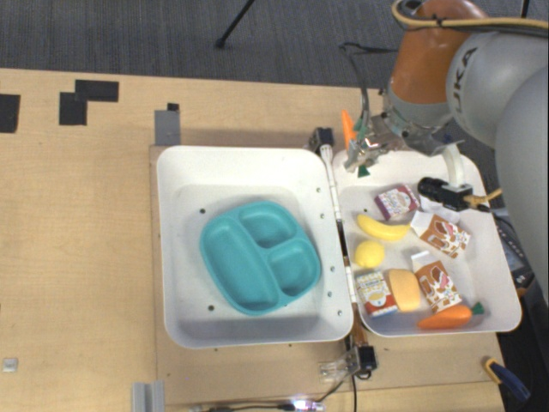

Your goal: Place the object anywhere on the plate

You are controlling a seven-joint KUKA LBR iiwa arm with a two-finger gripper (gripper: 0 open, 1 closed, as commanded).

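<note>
Hovering at the right bin's [506,303] far edge, claw [364,153] state impossible to tell, nothing visibly pinched. Toys lying nearer the camera, banana [383,227] closest, long axis crosswise. Plate [260,256] off left, bare.

Grey arm [502,67] with orange band [429,41], black lettering, yellow cable.

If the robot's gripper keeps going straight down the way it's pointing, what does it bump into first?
Probably the bare upper-left corner of the right bin, near the divider. The gripper points down there. The purple packet and banana lie just off that line, though depth is hard to judge.
</note>
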